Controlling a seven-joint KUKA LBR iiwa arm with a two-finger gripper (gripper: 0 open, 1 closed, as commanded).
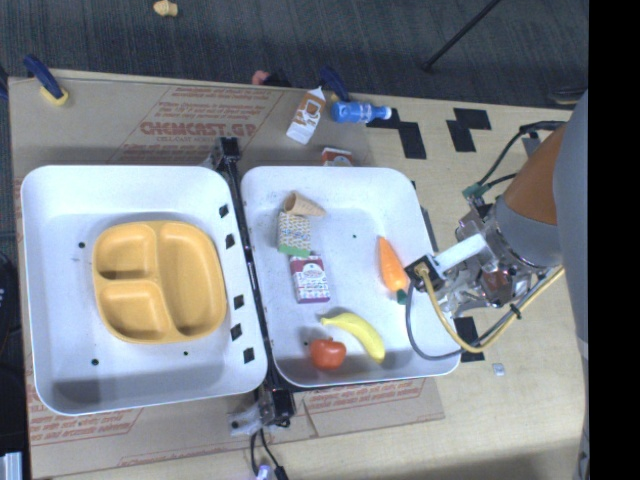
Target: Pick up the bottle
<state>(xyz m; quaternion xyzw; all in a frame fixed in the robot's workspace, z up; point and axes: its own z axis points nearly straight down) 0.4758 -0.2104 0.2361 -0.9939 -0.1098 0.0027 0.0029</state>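
The bench (510, 418) is bearing the bottle (357, 113) behind the right bin (355, 218). The gripper (462, 293) is hanging off that bin's right rim, well away from the bottle; its grip can't be told.

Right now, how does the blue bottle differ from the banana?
The bottle is blue, the banana yellow. The bottle lies on the bench outside both bins, while the banana lies inside the right bin. The bottle's body is straight and the banana is curved. Both lie on their sides.

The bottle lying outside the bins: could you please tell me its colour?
The bottle is blue, clearest in the camera view.
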